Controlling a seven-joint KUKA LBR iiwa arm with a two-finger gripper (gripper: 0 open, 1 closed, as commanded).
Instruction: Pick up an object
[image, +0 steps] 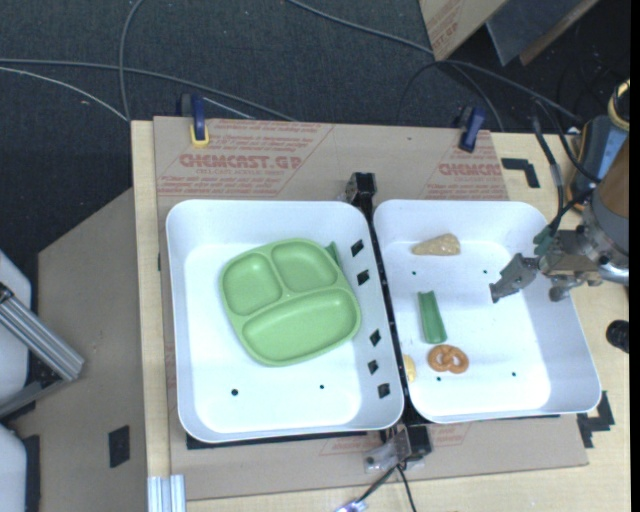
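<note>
In the right bin (560, 385) lie three small objects. A tan bread-like piece (437, 245) rests near the far wall, a green stick (431, 316) lies in the middle left, and an orange pretzel (447, 358) sits just below it. A small yellow item (409, 369) pokes out at the bin's left rim. My gripper (530, 288) hangs over the right part of this bin, to the right of the green stick and apart from all the objects. It is open, with only white bin floor between the fingers.
The left bin (200, 300) holds a green divided plate (290, 300). A black divider with clips (372, 290) runs between the bins. Clamps (199, 118) and cables sit along the board's far edge. The arm's wrist (605, 235) reaches in over the right rim.
</note>
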